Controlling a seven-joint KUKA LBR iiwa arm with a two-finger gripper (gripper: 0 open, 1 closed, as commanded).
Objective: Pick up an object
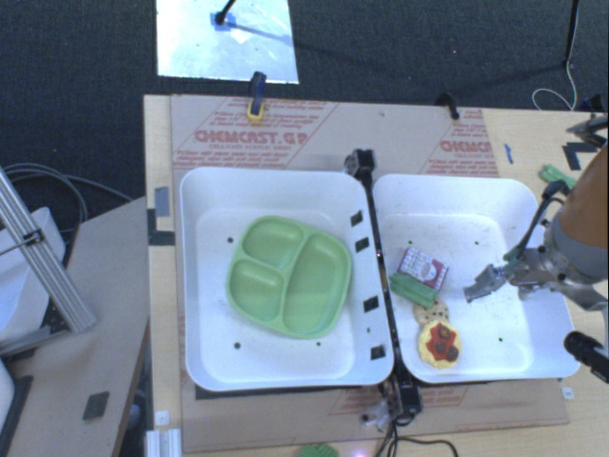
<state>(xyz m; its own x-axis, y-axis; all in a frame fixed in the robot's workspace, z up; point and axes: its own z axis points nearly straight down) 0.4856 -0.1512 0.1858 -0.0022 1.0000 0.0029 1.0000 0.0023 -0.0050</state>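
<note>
In the right bin (514,203), near its front left corner, lie a red and yellow toy (440,343), a small cookie-like piece (436,313), a green block (412,288) and, just behind it, a small red and white box (423,268), all close together beside the divider. The arm reaches in from the right, low over this bin, and its claw (481,285) points left toward these things but stands apart from them, with nothing seen between its fingers; whether it is open or closed I cannot tell. Further to the left, the left bin (205,208) holds a green divided plate (288,275), and behind both bins the table (314,131) is covered with printed cardboard.
</note>
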